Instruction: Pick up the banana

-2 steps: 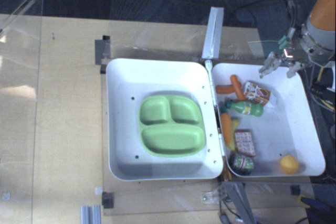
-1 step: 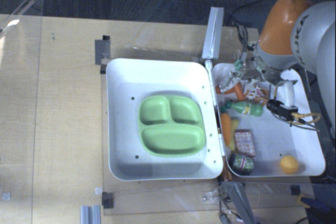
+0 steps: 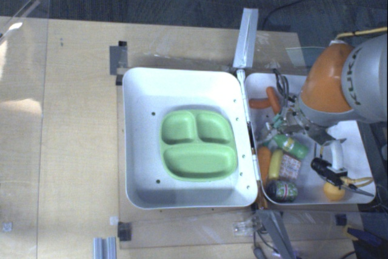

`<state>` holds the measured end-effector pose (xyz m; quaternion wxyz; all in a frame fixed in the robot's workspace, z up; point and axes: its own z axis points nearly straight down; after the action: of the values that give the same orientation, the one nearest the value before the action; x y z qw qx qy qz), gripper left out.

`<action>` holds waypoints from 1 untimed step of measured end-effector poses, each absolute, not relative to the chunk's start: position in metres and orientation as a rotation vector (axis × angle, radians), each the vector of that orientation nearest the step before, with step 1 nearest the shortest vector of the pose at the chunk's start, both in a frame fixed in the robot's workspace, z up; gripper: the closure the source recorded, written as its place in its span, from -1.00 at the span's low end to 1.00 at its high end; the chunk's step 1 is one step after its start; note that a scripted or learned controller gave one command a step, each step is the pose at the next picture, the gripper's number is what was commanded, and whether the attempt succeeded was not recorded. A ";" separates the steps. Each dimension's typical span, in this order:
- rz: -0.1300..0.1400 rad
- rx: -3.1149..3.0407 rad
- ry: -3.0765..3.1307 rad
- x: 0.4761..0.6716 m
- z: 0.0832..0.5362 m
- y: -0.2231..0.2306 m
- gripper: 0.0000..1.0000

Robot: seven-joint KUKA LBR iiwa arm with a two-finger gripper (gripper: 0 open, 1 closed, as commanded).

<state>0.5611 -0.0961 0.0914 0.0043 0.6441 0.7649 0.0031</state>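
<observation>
gripper [image 3: 284, 124] sits low over the back half of the right bin [image 3: 364, 148], in among the clutter; its grip state can't be read from this angle, and nothing is visibly held. best guess for the banana [image 3: 274, 165] is the short yellow piece standing lengthwise near the bin's left wall, just in front of the gripper and not under it. main risk: it's wedged. an orange carrot-like piece [image 3: 264, 161] touches it on the left, a printed packet [image 3: 293, 167] on the right, a green bottle [image 3: 289, 144] lies across its far end, and a dark round can [image 3: 282, 191] sits just beside its near end. a straight descent likely lands on the bottle or pinches a neighbour along with it, or instead of it. second risk: wrong target. a yellow round thing [image 3: 332, 191] sits near the front right corner, too small to identify, and a colour-based pick could go there. third: the banana is close to the wall, so one side of the grasp may hit the rim. also in the right bin: a couple of red-orange pieces [image 3: 271, 100] at the back left. left bin [image 3: 139, 130] holds only a green divided tray [image 3: 198, 144], lying flat, its compartments bare. both bins rest side by side on the bench [image 3: 73, 130], walls touching.
</observation>
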 end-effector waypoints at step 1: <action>0.014 2.011 2.392 0.564 0.103 -0.097 1.00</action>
<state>0.5636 -0.0974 0.1029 0.0081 0.6435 0.7654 0.0046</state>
